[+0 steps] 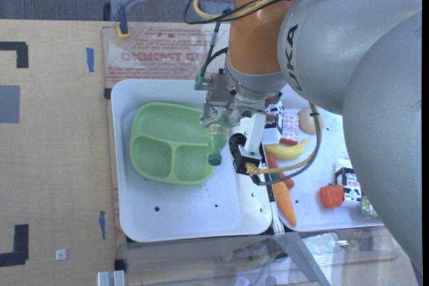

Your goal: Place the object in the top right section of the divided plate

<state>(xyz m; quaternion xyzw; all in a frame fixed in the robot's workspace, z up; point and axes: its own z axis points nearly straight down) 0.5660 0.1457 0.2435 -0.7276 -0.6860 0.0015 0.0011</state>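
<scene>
The light green divided plate point(136, 137) lies in the left white bin point(174, 218), with one long section along its far side and two smaller ones nearer the camera. My gripper point(215, 143) hangs over the plate's right rim, below the orange band of the arm point(261, 17). A small green piece point(214, 159) shows at the gripper's tip, right at the plate's edge. I cannot tell whether it is held or resting on the rim. The arm hides the plate's far right corner.
The right bin point(315, 218) holds a banana point(289, 151), a carrot point(285, 203), a red-orange item point(330, 195), a small black-and-white carton point(351, 185), a red-and-white packet point(288, 125) and a beige round thing point(308, 120). The arm's bulk covers that bin's far right.
</scene>
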